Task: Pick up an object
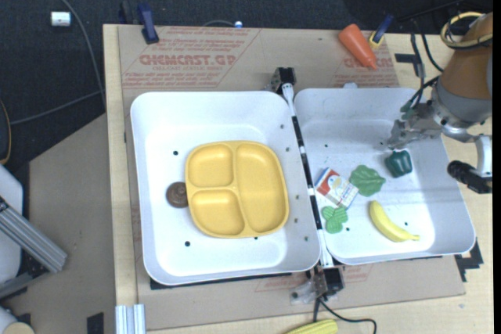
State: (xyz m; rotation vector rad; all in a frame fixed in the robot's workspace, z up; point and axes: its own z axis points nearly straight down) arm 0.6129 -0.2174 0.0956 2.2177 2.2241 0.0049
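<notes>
Bench (117, 168), tan board top, two white bins side by side.

Left bin (156, 121): 2 items. One brown disc (177, 194) near the left wall, touching the left edge of the tray and partly tucked under it; what it is cannot be made out. One yellow tray (236, 189), four compartments, flat, at mid-bin.

Right bin (344, 109): 5 items, all in the near half.
- 1 small card (335, 187), white with red and blue print, just right of the divider wall; print too small to read.
- 1 small green piece (335, 220) just below the card, touching or nearly touching it.
- 1 leafy green piece (366, 180) right of the card.
- 1 banana (391, 222), lying flat, near the front wall, apart from the leafy piece.
- 1 dark green pepper (400, 163), upright, farthest back of the group.

Outside the bins: 1 orange carrot-like item (358, 47) on the board behind the right bin.

Gripper (401, 135) low over the right bin, arm entering from the right. Pepper sits just below and beside the fingertips; contact cannot be judged. Nothing is seen between the fingers. Finger spread: cannot tell, tips are small and blurred against the white floor. Arm body cut off at the right edge.
</notes>
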